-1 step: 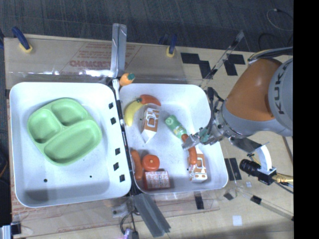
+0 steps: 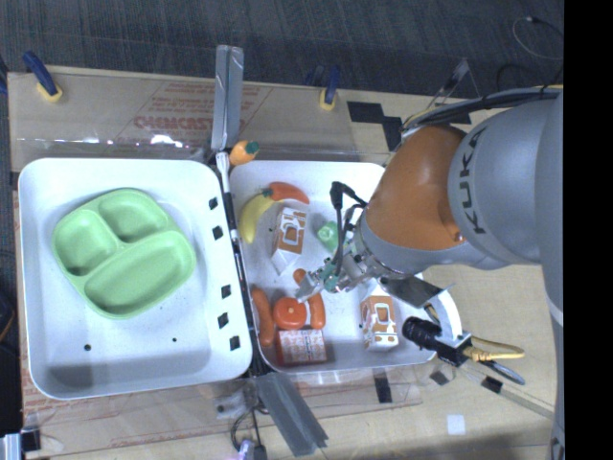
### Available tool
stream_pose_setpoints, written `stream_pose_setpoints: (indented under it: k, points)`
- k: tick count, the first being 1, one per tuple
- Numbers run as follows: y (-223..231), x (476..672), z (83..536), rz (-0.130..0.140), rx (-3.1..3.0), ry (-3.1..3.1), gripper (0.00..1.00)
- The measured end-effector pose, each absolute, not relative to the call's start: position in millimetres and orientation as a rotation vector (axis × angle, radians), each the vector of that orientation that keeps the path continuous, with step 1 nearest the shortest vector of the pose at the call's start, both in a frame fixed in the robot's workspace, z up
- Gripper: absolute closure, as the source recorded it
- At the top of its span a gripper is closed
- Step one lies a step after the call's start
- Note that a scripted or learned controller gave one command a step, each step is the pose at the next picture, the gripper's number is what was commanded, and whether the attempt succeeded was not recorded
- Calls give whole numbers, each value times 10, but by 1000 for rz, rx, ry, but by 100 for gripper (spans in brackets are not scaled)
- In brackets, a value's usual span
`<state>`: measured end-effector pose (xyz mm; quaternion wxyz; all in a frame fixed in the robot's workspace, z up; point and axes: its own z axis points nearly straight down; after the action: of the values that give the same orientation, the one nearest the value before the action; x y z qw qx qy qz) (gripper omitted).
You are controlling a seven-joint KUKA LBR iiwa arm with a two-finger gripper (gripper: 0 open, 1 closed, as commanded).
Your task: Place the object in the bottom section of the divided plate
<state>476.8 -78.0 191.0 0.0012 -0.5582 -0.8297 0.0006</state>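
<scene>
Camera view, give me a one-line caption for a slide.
KUKA arm lowers its gripper among toy foods in the right bin, while the green divided plate waits in the left bin.

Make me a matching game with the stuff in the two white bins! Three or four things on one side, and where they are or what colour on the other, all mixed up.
Things:
1. divided plate
2. banana
3. tomato
4. gripper

Clues:
A. yellow, near the top of the right bin
B. green, alone in the left bin
C. red and round, low in the right bin
D. over the middle of the right bin

Pairs: 1-B, 2-A, 3-C, 4-D
</scene>
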Motion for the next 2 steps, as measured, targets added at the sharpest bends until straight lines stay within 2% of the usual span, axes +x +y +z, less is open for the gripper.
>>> stream_pose_setpoints:
  k: [1,2]
  points:
    - [-148,4777,2502,-1,-1334,-2847,100]
    - [649,5054,2303,1,-1087,-2948,100]
